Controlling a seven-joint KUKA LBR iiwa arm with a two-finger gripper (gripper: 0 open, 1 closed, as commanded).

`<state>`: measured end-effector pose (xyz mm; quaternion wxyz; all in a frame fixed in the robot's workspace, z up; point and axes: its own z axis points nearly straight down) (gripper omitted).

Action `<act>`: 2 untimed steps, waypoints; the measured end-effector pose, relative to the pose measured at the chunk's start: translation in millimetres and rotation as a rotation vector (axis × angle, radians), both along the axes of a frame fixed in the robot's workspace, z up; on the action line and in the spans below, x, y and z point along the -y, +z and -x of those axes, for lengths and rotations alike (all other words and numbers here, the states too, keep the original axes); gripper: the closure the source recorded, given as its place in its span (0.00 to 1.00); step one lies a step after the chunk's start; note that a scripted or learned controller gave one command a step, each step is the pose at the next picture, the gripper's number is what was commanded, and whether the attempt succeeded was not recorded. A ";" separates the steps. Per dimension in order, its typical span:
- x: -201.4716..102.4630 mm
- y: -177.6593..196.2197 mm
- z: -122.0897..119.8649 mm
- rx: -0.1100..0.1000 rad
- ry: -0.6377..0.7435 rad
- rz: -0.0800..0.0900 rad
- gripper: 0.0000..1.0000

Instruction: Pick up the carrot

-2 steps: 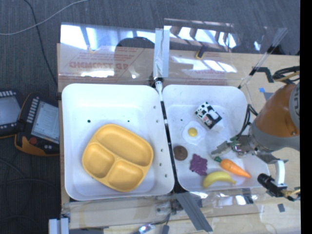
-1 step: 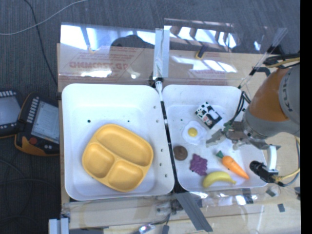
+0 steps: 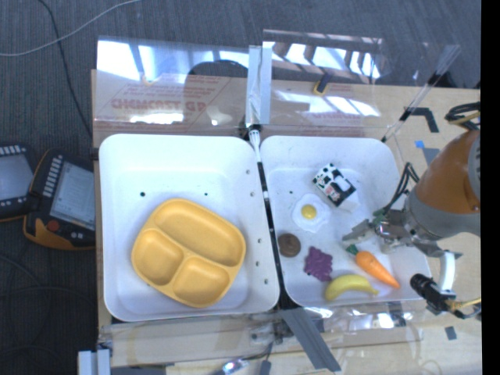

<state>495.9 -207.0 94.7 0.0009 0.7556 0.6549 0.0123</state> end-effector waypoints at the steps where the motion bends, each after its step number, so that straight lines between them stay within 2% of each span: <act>1: -13.2 -2.8 6.4 0.000 0.159 0.030 0.00; 2: -24.0 -3.4 -9.5 -0.006 0.189 0.026 0.00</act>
